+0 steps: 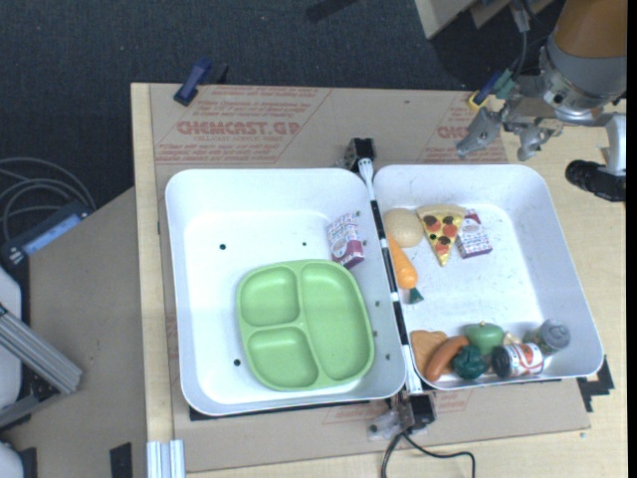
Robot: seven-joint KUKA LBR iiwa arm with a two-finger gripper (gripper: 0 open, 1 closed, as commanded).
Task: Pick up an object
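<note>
My gripper (503,137) hangs above the back rim of the right bin (562,257), its two fingers spread apart with nothing between them, so it is open. Below it in the right bin lie a pizza slice (440,233), a small pink carton (475,237), a beige bun (404,227) and a carrot (401,266). Along that bin's front wall sit a toast piece (426,346), a sausage (446,356), a green pepper (484,338), a broccoli (469,365) and a small bottle (530,352).
The left bin (199,267) holds a green divided plate (302,324) and a purple carton (345,239) near the shared wall. A black clamp (360,151) sits at the back of the divider. A blue clip (192,82) lies on the board's far left corner.
</note>
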